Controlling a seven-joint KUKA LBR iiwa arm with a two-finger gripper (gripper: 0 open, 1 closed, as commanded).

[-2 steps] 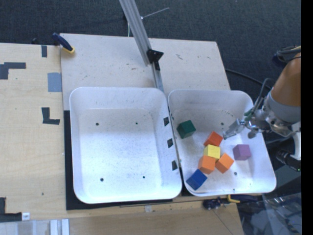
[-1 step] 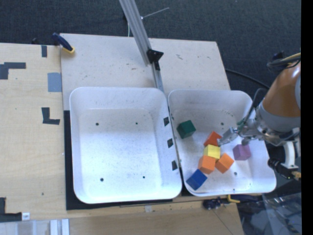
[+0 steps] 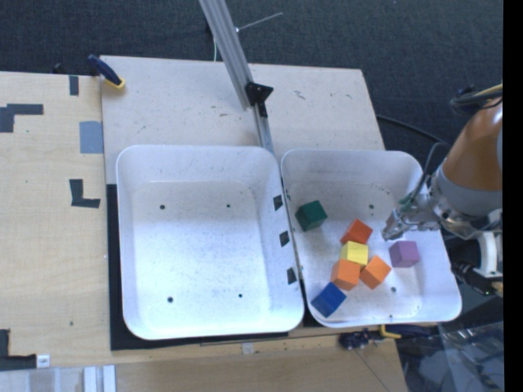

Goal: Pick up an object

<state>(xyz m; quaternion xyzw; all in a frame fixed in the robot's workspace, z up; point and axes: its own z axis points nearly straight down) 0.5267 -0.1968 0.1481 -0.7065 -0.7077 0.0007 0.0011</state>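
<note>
Purple cube (image 3: 404, 254), right bin (image 3: 425, 300), beside orange blocks (image 3: 359, 269).

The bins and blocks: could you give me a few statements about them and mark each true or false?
1. All the blocks lie in the right bin. True.
2. The green block touches the yellow block. False: it sits apart, nearer the wall between the bins.
3. The gripper is over the left bin. False: it is over the right bin, just above the purple block.
4. The blue block lies nearest the front rim. True.
5. There are two yellow blocks. False: one, among orange ones.
</note>
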